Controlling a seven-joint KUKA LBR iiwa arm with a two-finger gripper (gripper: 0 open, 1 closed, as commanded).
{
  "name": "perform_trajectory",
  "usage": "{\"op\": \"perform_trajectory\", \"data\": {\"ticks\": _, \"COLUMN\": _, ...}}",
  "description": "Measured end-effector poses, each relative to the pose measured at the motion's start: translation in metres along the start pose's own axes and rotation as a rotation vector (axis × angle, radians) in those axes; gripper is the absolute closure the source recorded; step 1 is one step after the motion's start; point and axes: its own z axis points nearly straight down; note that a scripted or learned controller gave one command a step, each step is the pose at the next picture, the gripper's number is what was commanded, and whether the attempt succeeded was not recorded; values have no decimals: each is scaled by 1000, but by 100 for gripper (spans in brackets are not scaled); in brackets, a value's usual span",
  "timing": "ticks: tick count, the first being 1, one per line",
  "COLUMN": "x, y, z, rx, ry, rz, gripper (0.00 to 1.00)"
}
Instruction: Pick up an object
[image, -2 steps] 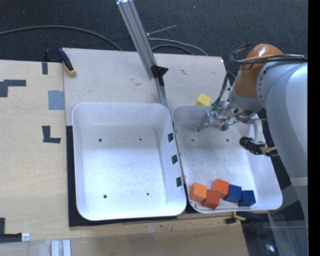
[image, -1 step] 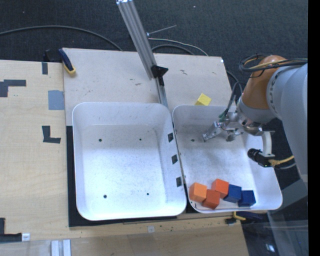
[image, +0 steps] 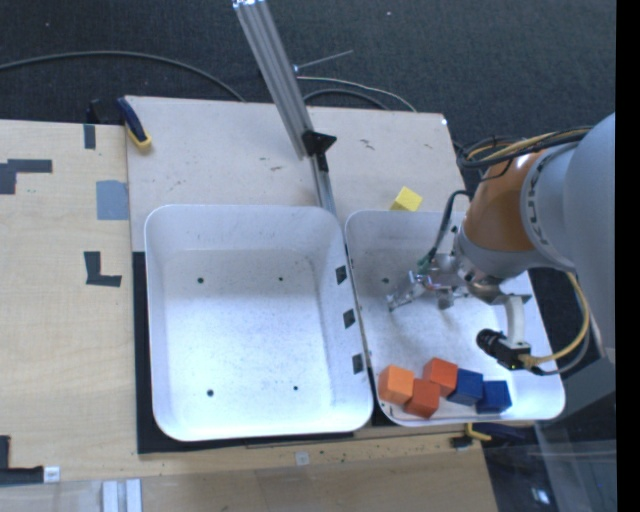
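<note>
In the right bin (image: 390, 245), three orange blocks (image: 398, 382) and two blue blocks (image: 480, 391) lie bunched against the front wall. My gripper (image: 408, 288) hangs over the middle of that bin's floor, pointing left, well behind the blocks and apart from them. It looks open, and nothing sits between its fingers. The grey and orange arm (image: 510, 220) comes in from the right and covers the bin's right side.
The left bin (image: 150, 300) stands beside the right one. A yellow block (image: 407, 199) lies on the bench just behind the right bin. A slanted metal rail (image: 285, 90) runs down to the gap between the bins. Cables trail by the arm's base.
</note>
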Motion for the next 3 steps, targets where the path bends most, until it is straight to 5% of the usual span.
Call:
{"op": "perform_trajectory", "data": {"ticks": 1, "x": 15, "y": 48, "z": -1, "rx": -7, "ry": -1, "rz": -2, "gripper": 0}}
{"op": "perform_trajectory", "data": {"ticks": 2, "x": 61, "y": 45, "z": -106, "rx": -13, "ry": -1, "rz": -4, "gripper": 0}}
{"op": "perform_trajectory", "data": {"ticks": 3, "x": 98, "y": -72, "z": -100, "rx": 2, "ry": -1, "rz": 1, "gripper": 0}}
